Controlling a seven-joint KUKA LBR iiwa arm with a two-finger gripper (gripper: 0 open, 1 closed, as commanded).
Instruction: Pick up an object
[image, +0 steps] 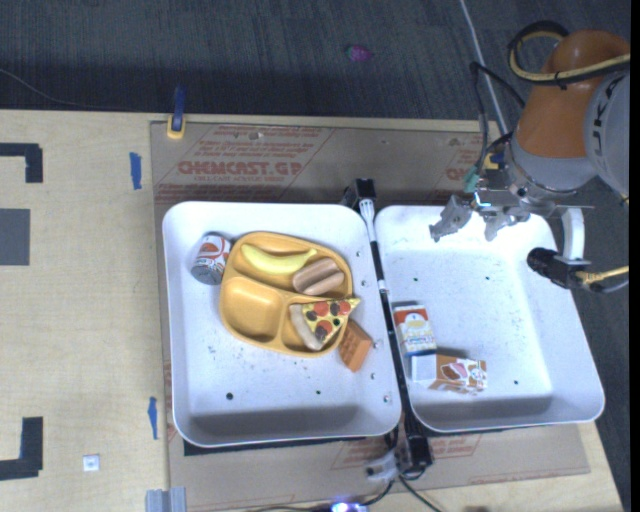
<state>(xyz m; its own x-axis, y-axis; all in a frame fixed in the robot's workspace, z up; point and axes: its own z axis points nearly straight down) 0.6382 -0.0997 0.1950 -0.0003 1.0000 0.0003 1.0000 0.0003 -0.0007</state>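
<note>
Two white bins are sitting side by side on a brown board that is lying on the pale wooden table. Red print on the board is reading "CHEMCAST GP"; the smaller lines beside it are too faint to read.

Left bin: one yellow divided tray is resting near the middle, carrying a banana and a hot dog in its upper sections and a pizza slice in its lower right section. One small can, red and white, is lying on its side, touching the tray's upper left rim; its label is too small to read. One small orange packet is leaning just beside the tray's lower right corner.

Right bin: one small carton, white with a red panel, is lying near the left wall; its print is not legible. One flat packet, white with reddish-brown pictures, is lying just below and right of the carton, close to it.

One gripper is hanging over the upper part of the right bin, well apart from the carton and packet. Its jaws are standing spread, with nothing between them. The arm's orange band is showing at upper right.

Blue tape marks and black patches are dotting the table.
</note>
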